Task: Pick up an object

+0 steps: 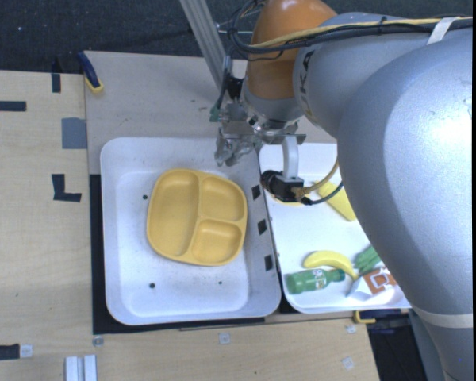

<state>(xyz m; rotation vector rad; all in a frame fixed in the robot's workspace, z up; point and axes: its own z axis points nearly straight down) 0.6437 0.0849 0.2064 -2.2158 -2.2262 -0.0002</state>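
The left bin (119, 292) holds a yellow divided plate (197, 216) at its middle, with bare white floor on the plate's left and lower sides. Above the plate's upper right corner, at the bin's top rim, hangs the gripper (232, 151); whether it is released or clenched I cannot tell. The right bin (301, 232) holds a banana (332, 262), a green bottle (313, 279) and a small carton (374, 281) along its lower edge.

Pale wooden bench (32, 236) with dark tape marks (61, 187), a grey patch (74, 132); blue-and-yellow clamp (90, 73) at its far edge; dark speckled floor (87, 10) beyond.
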